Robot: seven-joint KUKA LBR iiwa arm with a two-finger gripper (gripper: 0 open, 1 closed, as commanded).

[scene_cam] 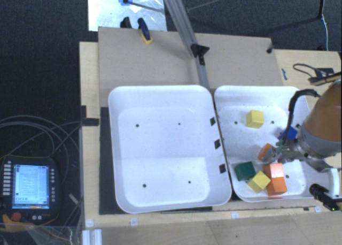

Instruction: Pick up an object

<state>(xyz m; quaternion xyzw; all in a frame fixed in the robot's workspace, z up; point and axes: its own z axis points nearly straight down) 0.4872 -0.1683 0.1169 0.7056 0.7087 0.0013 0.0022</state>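
Crowding the right bin's [235, 99] near edge, blocks [269, 177] beneath the jaws, grip state impossible to tell.

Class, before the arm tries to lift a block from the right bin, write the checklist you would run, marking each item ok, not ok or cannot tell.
1. Blocks in right bin: ok.
2. Claw over the cluster of blocks: ok.
3. Block between its fingers: cannot tell.
4. Lone yellow block has free space around it: ok.
5. Green block apart from neighbours: not ok, it touches a yellow block.
6. Orange block unobstructed: cannot tell.
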